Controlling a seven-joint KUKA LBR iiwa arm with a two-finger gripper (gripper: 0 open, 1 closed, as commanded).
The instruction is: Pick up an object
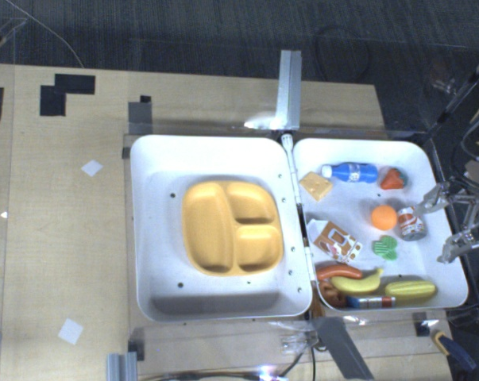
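Nearest the camera, along the front wall of the right bin, lie a yellow banana, a yellow-green elongated fruit, a red sausage-like piece and a slim red-and-blue marker, all crowded together and touching or nearly so. Any print on the marker is too small to read.

Just behind them sit a small patterned snack packet, white with orange-brown shapes whose writing cannot be made out, and a green toy piece beside it. Further back, an orange ball rests next to a small can with a red-and-white label; the lettering is illegible.

The gripper sits at the right rim of this bin, its two metal fingers spread apart, one near the can and one lower by the rim, with nothing between them.

In the left bin lies a yellow divided plate with three compartments, roughly centred.

At the far side of the right bin are a tan wedge like cheese, a blue bottle with a white cap lying on its side, its label unreadable, and a red-orange piece just beside it.

Beyond the bins the wooden tabletop carries black square marks at its far left corner.
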